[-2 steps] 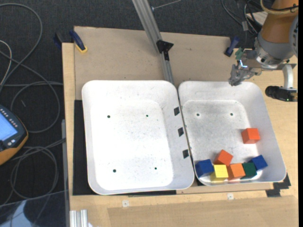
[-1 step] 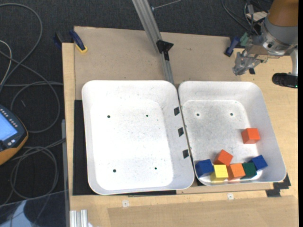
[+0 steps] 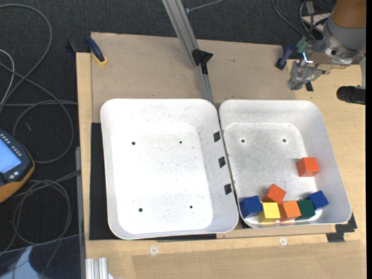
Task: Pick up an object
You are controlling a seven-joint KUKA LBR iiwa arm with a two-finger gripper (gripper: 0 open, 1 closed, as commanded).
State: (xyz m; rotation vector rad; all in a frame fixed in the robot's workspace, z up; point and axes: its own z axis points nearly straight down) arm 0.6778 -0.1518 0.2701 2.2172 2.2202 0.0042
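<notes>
Several small blocks lie in the right bin (image 3: 325, 129). An orange block (image 3: 307, 166) sits alone near the right wall. Along the front wall cluster a blue block (image 3: 251, 205), a yellow block (image 3: 271, 211), an orange block (image 3: 276, 192), another orange block (image 3: 289, 210), a green block (image 3: 306, 208) and a second blue block (image 3: 318, 200). My gripper (image 3: 300, 81) hangs at the upper right, above the bench behind the right bin's far edge, well away from the blocks. Nothing shows between its fingers.
The left bin (image 3: 116, 121) lies beside the right one, with three black clips (image 3: 221, 161) on the shared edge. A slanted metal pole (image 3: 186, 36) rises from the back of the bench. Blue clamps (image 3: 96, 50) sit at the far corners. Cables lie left of the bench.
</notes>
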